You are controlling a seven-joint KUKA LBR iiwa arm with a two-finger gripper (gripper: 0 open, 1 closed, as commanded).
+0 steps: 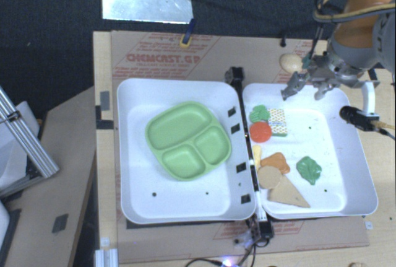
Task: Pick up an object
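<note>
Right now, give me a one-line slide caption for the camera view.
Open gripper above the right bin's far rim, toy food along its left side, green tray in the left bin.

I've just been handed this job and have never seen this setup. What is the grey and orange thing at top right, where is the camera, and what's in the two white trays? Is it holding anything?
You are looking down at a slant from one fixed camera above a bench. The grey machine with the orange band is a robot arm reaching in from the right. Its gripper, two fingers spread apart, hangs over the far edge of the right bin with nothing between the fingers.

The left bin holds a green divided plate. The right bin holds small toy-like pieces along its left side: a green leafy piece, a patterned block, a red round piece, an orange piece, a tan disc, a tan wedge, and another green piece further right. A pale egg-shaped thing lies on the bench beyond the bins.
</note>
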